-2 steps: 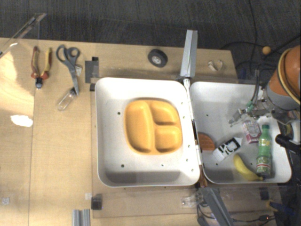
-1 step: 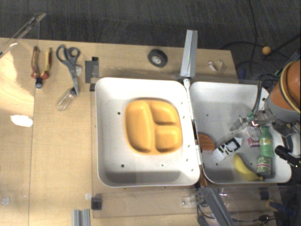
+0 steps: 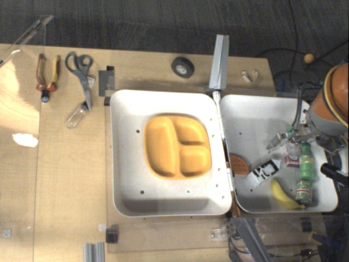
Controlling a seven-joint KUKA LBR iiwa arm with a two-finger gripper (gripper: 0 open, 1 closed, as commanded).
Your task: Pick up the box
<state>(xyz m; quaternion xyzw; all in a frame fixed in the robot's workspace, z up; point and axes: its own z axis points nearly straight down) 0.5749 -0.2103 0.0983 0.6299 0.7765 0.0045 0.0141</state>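
Camera view: grey arm with orange band (image 3: 337,100) enters at the right edge, above the right shallow white bin (image 3: 256,111), wrist bent down toward that bin's middle. Gripper (image 3: 292,135) sits low over the bin's clutter, just above the green bottle; whether the fingers are wide or narrow, cannot tell, too small and tangled with clear plastic wrap (image 3: 278,141).

Task thing: one small black-and-white box (image 3: 263,171), lying tilted on the right bin's floor, below-left of the gripper, apart from it, not held. It is just right of a brown round disc (image 3: 238,165) at the bin's left wall and just upper-left of the banana.

Counts in the right bin: one box, one green plastic bottle (image 3: 306,168) lying lengthwise, one yellow banana (image 3: 284,196) near the bottom rim, one brown disc. A dark-capped end (image 3: 303,191) sits below the bottle; separate item or not, cannot tell.

Left shallow white bin (image 3: 128,146): one yellow compartment tray (image 3: 178,146) in its centre, bare floor all round it.

The bins touch along a shared middle rim. The right bin's upper-left floor is bare, giving room above the box.

On the wooden bench (image 3: 54,168), left of the left bin: one red-handled pliers (image 3: 46,76), one grey scissors (image 3: 82,72). One black tape roll (image 3: 182,66) lies above the left bin.
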